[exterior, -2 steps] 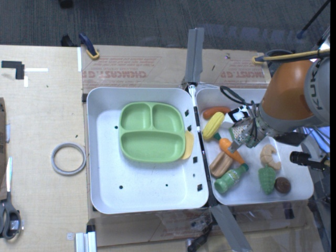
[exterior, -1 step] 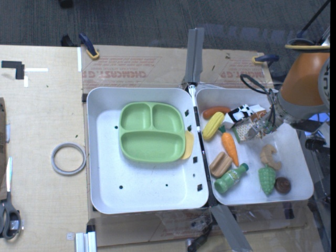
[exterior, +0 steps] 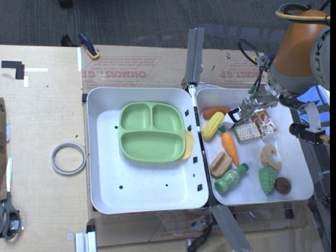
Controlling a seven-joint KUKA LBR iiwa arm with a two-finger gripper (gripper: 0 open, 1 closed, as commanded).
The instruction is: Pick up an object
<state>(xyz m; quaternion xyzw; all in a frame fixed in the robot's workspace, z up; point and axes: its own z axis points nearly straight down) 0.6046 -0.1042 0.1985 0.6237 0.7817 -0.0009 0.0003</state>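
The right bin [exterior: 299, 156] holds several toy foods: a yellow corn cob [exterior: 213, 125], a red sausage [exterior: 216, 111], an orange carrot [exterior: 229, 147], a hot dog [exterior: 220, 164], a green bottle [exterior: 230, 178], a boxed snack [exterior: 254, 126], a tan shrimp-like piece [exterior: 270, 155], a green leafy piece [exterior: 266, 179] and a brown round piece [exterior: 282, 185]. My gripper [exterior: 242, 113] hangs low over the bin's upper middle, just right of the corn cob and at the left end of the boxed snack. Nothing shows between its fingers.
The left bin [exterior: 102, 156] holds a green divided plate [exterior: 152, 132] with a yellow piece [exterior: 188, 145] at its right rim. A tape ring [exterior: 68, 158] and scissors [exterior: 9, 214] lie on the bench to the left. A metal divider [exterior: 194, 56] stands between the bins.
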